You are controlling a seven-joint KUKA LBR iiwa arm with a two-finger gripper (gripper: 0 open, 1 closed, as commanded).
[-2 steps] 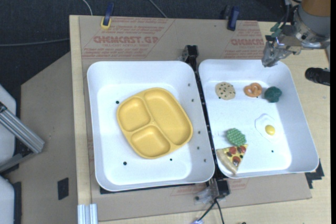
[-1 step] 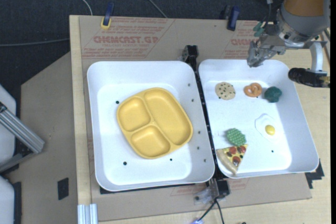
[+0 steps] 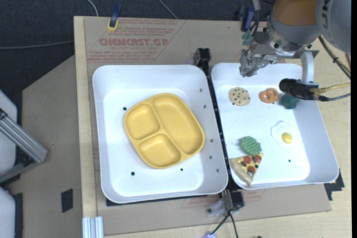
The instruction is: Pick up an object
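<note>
Nearest item: pizza slice (image 3: 246,166), lying flat in the near left corner of the right bin (image 3: 312,167). Judged a light, stiff toy; its thin wedge shape offered little to pinch except across the narrow sides.

Green knobbly piece (image 3: 251,145): just beyond the pizza slice, touching or nearly so. Probably light and slightly raised, so an easier pinch across its width.

Fried egg (image 3: 283,134): right of centre in the same bin, flat and smooth. Judged slippery and low, a poor grasp candidate.

Cookie (image 3: 239,96): far left part of the right bin, a flat disc lying well apart from its neighbours. Likely rigid and light; best taken across its edge.

Pretzel-like orange piece (image 3: 269,96): right of the cookie, near a dark green item (image 3: 289,101).

Yellow divided plate (image 3: 163,129): sat alone in the left bin (image 3: 106,136), three compartments, nothing in them. Judged stiff, light plastic, too broad to take except by the rim.

Hand (image 3: 249,66): hung over the far left corner of the right bin, just beyond the cookie, holding nothing visible. Whether it stood open or closed could not be told from this angle.

Counter (image 3: 83,120): brown board carrying both bins.
</note>
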